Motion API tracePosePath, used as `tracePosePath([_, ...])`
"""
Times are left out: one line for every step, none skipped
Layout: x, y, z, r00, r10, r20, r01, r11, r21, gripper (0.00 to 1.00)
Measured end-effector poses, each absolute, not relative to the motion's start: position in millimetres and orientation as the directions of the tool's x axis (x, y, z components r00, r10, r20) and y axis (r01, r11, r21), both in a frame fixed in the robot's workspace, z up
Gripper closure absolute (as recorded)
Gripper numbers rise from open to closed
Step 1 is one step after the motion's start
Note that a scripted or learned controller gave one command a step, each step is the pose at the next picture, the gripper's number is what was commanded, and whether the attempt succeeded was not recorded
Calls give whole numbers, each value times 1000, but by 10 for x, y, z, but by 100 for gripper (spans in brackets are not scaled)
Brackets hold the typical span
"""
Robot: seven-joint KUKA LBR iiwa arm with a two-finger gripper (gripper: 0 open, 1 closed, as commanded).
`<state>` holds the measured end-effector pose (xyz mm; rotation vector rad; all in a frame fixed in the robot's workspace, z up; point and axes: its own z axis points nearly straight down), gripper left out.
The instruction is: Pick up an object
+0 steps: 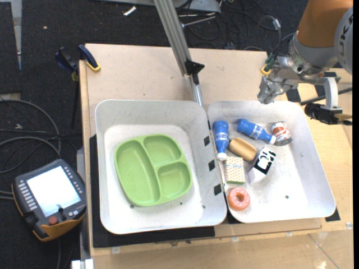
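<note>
Dark floor strewn with black cables surrounds a pale wooden tabletop point(140, 74) that carries two shallow white bins side by side. A grey teach pendant with a white screen point(49, 198) lies on the floor at the near left, and a slanted grey metal pole point(174, 29) runs from the far edge down to the gap between the bins.

Inside the left white bin point(106, 122) sits a light green plastic plate with three compartments point(153, 170). The right white bin point(303, 206) holds a cluster of small things toward its left and far side: a blue and white bottle lying along the left wall point(220, 138), a second blue bottle lying tilted point(253, 130), a small red and white can on its side point(280, 133), a tan bread-roll shaped piece point(243, 147), a black and white box point(264, 161), a pale yellow waffle-textured square point(234, 170), and a pink frosted doughnut point(239, 198) nearest the front.

The grey arm with its orange band point(322, 15) enters from the far right. Its pincer point(268, 93) hangs over the far rim of the right bin, above and apart from the objects. Nothing lies between its fingers; whether they are spread or closed cannot be told. The tilted blue bottle and the red and white can lie just nearward of the pincer, the closest things to it, while the doughnut is well apart from it at the near side.
</note>
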<state>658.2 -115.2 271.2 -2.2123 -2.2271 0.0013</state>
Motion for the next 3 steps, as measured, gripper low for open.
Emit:
tracePosePath([6526, -640, 2723, -8, 1000, 2, 1000, 8, -2, 100])
tracePosePath([6426, -207, 2689, -7, 1000, 2, 1000, 7, -2, 100])
tracePosePath([6263, 293, 2711, -9, 1000, 2, 1000, 9, -2, 100])
